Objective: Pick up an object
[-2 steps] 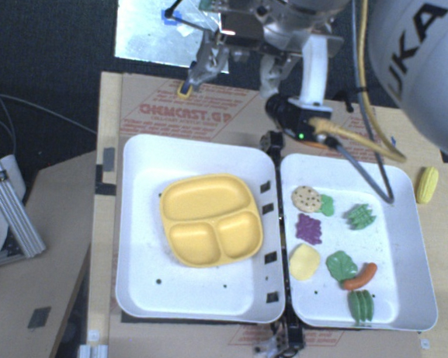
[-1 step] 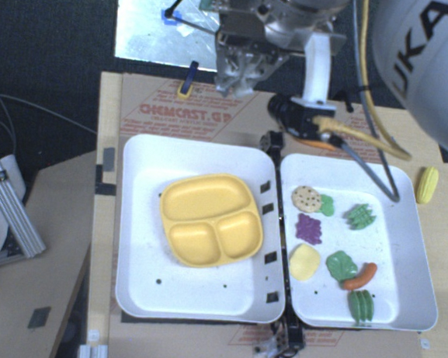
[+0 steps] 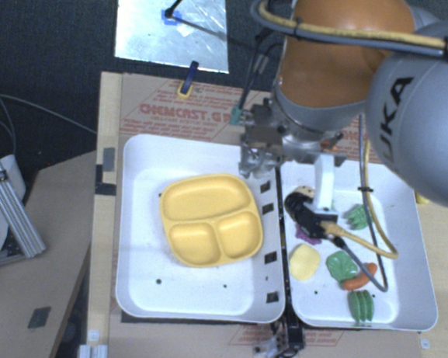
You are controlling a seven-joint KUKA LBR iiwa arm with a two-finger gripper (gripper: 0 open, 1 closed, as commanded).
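Observation:
My gripper [image 3: 256, 163] hangs over the far end of the divider between the two white bins, just beyond the yellow plate's far right corner. The big grey and orange arm covers it from above. Nothing shows in its grasp. A yellow three-compartment plate [image 3: 210, 218] lies in the left bin [image 3: 133, 283]. In the right bin [image 3: 407, 307] lie a pale yellow round piece [image 3: 305, 262], a green lump [image 3: 341, 264], an orange-red piece [image 3: 356, 281], a ribbed green piece [image 3: 361, 304], another green piece [image 3: 356, 217], a small purple piece [image 3: 309, 236] and a small tan piece [image 3: 305, 191].
Both bins rest on a cardboard sheet [image 3: 176, 108]. A blue and yellow tool [image 3: 189, 79] lies on its far edge, and a shiny metal sheet [image 3: 174, 20] sits behind it. A metal frame [image 3: 4, 202] stands at the left.

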